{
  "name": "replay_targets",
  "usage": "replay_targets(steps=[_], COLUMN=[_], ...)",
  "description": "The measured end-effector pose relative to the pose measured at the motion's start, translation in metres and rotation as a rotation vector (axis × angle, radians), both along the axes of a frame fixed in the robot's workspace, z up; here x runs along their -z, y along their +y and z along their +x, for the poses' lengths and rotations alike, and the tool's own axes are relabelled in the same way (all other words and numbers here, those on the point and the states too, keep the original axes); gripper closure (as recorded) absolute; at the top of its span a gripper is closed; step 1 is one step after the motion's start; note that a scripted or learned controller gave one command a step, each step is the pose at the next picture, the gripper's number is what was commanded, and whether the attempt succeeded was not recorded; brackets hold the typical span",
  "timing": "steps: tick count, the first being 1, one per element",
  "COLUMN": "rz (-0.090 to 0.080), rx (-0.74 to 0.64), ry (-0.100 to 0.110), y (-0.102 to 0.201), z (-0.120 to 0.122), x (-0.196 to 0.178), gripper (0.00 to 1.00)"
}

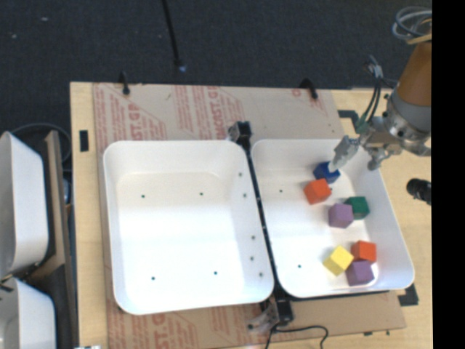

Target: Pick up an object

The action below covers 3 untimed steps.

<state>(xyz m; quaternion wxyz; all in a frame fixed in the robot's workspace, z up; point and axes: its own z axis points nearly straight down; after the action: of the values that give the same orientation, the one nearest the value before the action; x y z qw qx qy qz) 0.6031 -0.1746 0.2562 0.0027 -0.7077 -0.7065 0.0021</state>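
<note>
Gripper: we see it tilted down into the right bin, tip at the blue block; whether it is apart or together we cannot tell.
Blue block: it sits at the tip, touching the orange block just below; we judge it the likely target.
Approach: we think the slant follows the arm reaching in from the right.
Neighbours: a purple block touches a green block; a yellow block and two more cluster nearer the front rim.
Left bin: we see bare white floor.
</note>
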Motion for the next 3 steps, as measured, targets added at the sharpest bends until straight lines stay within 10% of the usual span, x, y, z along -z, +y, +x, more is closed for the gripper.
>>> replay_targets(steps=[1, 3], rz=[-0.001, -0.001], rx=[-0.001, -0.001], ry=[-0.008, -0.004], y=[0.000, 0.004], z=[0.001, -0.004], x=[-0.004, 0.103], gripper=[0.00, 0.00])
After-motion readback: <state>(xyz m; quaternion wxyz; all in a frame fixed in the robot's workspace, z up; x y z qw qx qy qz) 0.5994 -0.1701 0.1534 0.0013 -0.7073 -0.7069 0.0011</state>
